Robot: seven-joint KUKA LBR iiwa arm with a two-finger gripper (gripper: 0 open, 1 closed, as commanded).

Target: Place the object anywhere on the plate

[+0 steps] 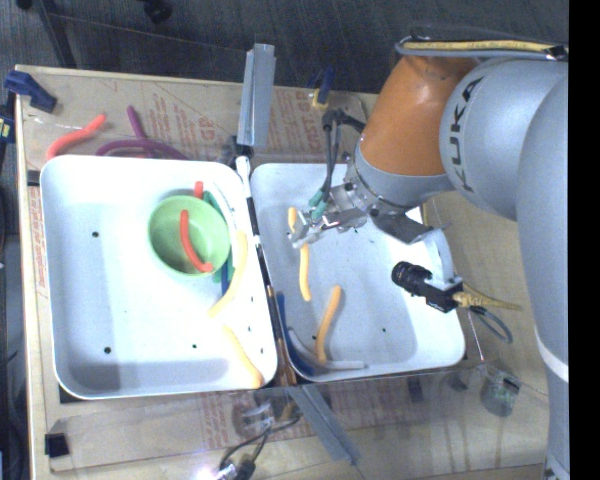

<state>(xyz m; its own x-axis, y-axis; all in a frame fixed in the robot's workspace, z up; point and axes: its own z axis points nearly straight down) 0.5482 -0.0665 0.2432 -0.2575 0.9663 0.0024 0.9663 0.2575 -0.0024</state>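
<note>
The tool [302, 230] hangs over the right bin [420, 343]; its grip cannot be made out. A red strip [190, 238] lies on the green plate [185, 233], partly hiding it.

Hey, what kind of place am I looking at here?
Most likely a robotics lab test bench, not a home or kitchen. A KUKA arm reaches over two white bins on a plywood bench fitted with clamps, with loose cables around.
</note>
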